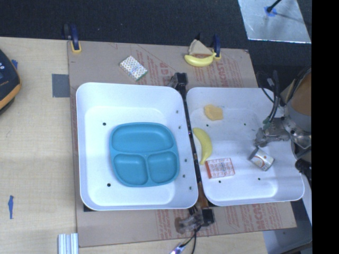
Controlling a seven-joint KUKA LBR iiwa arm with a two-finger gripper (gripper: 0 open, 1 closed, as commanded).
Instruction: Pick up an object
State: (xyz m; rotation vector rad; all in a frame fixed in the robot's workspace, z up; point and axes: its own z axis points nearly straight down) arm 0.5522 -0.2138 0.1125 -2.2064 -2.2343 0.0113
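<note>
Two white bins are sitting side by side on a cardboard sheet [159, 62] over a wooden bench [32, 157]. The left bin [90, 97] is holding a blue divided plate [144, 153] at its centre. The right bin [288, 187] is holding four things: a pale yellow chip-like piece [214, 112] near its upper left, a banana [203, 144] lying along its left wall, a small red and white packet [220, 168] just below the banana, and a small silver can [261, 159] lying tilted toward the right side.

The arm is reaching in from the right edge of the frame, and its gripper [267, 137] is hanging just above the can, close to it. Whether the jaws are open or closed cannot be told from here, and nothing is visibly caught between them.

Outside the bins, along the top of the cardboard, a patterned packet [133, 67] is lying at upper left of centre, and a second banana [199, 60] is resting beside a blue clamp [216, 45].
</note>
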